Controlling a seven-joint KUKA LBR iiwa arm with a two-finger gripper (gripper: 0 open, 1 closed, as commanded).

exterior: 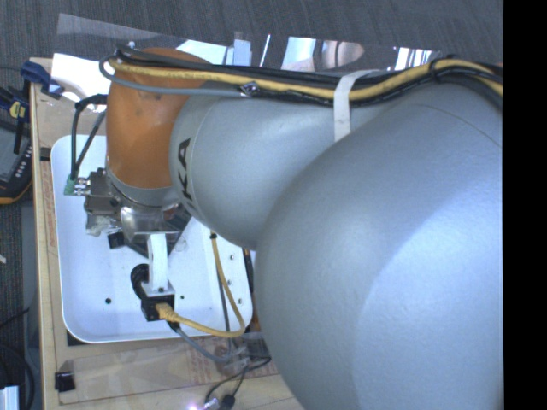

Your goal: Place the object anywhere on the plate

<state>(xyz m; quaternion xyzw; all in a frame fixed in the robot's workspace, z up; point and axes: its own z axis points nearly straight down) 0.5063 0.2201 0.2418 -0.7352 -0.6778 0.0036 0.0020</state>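
Note:
My grey arm with its orange band (141,135) reaches across from the right and covers most of the view. The gripper (107,227) hangs low over the left part of the white bin (61,254), close to its floor. A small dark shape (115,239) sits right under the wrist; I cannot make out what it is. The arm's bulk hides the right bin and most of the left bin's floor.
Bare white bin floor lies in front of and left of the gripper, with a small dark speck (108,300) on it. The wooden bench (111,374) runs along the front with a small black block (64,380). A black and yellow device (13,165) lies off the bench's left edge.

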